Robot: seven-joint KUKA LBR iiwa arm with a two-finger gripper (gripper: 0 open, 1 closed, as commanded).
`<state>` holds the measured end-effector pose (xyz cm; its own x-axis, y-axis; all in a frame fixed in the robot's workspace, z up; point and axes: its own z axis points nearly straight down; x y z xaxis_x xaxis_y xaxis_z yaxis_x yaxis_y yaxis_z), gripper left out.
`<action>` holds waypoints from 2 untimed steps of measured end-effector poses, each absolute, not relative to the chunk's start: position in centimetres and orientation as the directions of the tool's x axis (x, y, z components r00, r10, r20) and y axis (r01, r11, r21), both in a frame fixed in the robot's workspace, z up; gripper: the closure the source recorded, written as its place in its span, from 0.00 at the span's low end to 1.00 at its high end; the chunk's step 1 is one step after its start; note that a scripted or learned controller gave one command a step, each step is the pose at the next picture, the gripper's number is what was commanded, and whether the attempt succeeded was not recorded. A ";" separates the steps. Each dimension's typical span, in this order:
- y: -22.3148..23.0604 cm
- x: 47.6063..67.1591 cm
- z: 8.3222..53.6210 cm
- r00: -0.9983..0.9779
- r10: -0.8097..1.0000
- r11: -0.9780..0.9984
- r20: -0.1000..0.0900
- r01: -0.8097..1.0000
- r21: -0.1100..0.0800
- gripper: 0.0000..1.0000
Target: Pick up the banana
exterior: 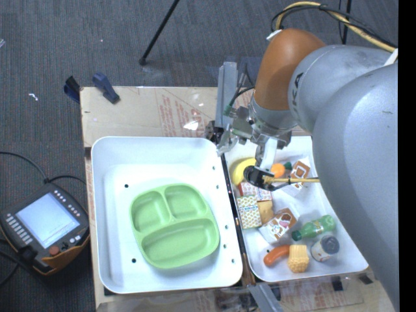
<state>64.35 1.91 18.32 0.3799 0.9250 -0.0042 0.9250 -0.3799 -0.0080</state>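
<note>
Even overhead light, soft focus throughout

We see only a curved sliver of the yellow banana [240, 169]; the rest lies under the wrist of the grey robot arm [351, 96]. That arm also covers the far corner and right rim of the right-hand shallow white bin [325, 272]. The print on the small food cartons [249, 210] is too small for us to read. The thin dark tripod leg [162, 25] is cut off by the top edge.
</note>
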 end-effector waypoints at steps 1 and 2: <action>-4.4 57.7 18.4 0.349 0.937 -0.349 -0.005 0.937 -0.009 0.00; -9.8 60.4 9.1 0.466 0.885 -0.466 0.001 0.885 0.000 0.00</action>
